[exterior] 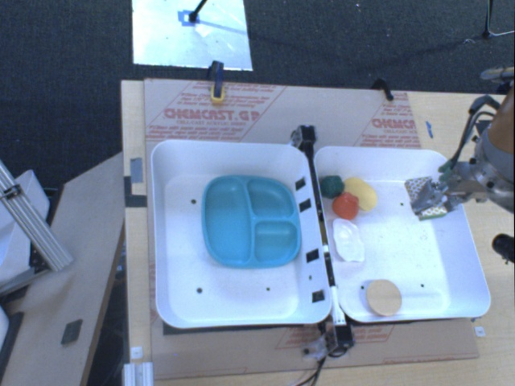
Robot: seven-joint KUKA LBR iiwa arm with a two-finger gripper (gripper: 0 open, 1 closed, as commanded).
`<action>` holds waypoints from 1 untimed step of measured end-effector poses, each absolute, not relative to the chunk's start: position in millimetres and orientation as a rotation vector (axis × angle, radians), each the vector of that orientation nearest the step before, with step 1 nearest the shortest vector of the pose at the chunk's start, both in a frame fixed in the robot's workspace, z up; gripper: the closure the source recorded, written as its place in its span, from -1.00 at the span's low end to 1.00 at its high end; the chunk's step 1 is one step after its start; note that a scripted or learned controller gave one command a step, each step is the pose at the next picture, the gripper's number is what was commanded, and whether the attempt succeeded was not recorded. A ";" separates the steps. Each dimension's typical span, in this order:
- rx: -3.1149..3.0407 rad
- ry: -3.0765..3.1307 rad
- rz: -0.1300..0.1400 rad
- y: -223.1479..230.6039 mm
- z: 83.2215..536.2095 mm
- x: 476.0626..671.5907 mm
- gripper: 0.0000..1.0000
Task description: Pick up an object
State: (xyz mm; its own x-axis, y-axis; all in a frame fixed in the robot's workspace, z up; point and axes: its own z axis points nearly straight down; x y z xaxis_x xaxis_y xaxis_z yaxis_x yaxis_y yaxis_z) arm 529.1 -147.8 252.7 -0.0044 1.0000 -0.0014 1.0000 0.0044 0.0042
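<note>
The end effector (430, 199), grip state unclear, should descend squarely over the red ball (345, 206) beside the yellow one (361, 193).

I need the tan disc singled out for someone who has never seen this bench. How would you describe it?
Start at the right-hand white bin, the one without the blue tray. Look along its near edge: the tan disc lies there flat and alone, below the white piece. It is the only round, flat, wood-coloured thing; the others are green, yellow, red or white.
</note>
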 end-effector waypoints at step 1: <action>2.213 2.228 0.002 -94.6 238.1 526.4 1.00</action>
